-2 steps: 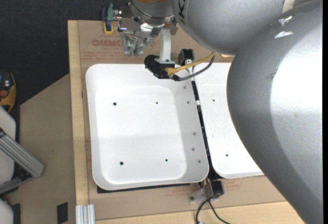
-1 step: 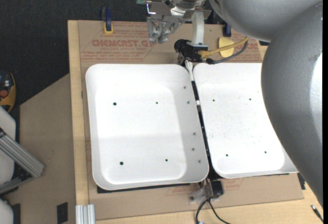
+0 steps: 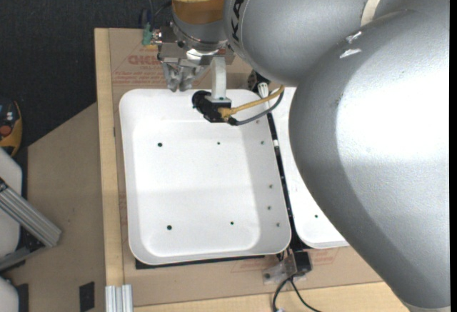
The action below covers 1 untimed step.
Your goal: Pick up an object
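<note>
My gripper (image 3: pixel 177 81) hangs over the far rim of the left white bin (image 3: pixel 136 160), near its back left corner. Its two fingers point down and come together at the tips, with nothing between them. The grey arm with its orange band reaches in from the right and hides most of the right bin (image 3: pixel 314 228). Whatever lies there is hidden.
The left bin's floor shows a few small dark dots. A dark divider (image 3: pixel 280 168) runs between the two bins. The bins rest on a brown board (image 3: pixel 107 160), with dark floor beyond it and metal framing at the lower left.
</note>
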Available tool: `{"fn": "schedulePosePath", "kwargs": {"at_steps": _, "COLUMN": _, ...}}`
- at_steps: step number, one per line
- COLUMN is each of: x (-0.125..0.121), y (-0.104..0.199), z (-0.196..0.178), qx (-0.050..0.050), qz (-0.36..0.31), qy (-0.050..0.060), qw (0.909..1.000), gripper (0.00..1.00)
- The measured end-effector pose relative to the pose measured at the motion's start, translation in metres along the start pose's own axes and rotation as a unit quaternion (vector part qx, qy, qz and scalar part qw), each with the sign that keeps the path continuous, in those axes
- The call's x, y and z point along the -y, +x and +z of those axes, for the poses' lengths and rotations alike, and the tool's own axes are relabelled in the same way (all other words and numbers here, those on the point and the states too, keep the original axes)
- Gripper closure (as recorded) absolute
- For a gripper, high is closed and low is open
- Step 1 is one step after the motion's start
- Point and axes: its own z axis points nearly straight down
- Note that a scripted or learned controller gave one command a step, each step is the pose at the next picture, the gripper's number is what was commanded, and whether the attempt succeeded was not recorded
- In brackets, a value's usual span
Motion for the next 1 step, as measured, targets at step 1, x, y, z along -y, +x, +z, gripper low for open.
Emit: {"fn": "schedulePosePath", "kwargs": {"at_steps": 1, "x": 0.0133, "y": -0.0222, "z": -0.0644, "qx": -0.001, "qz": 0.003, "qy": -0.007, "qw": 1.0000, "gripper": 1.00}}
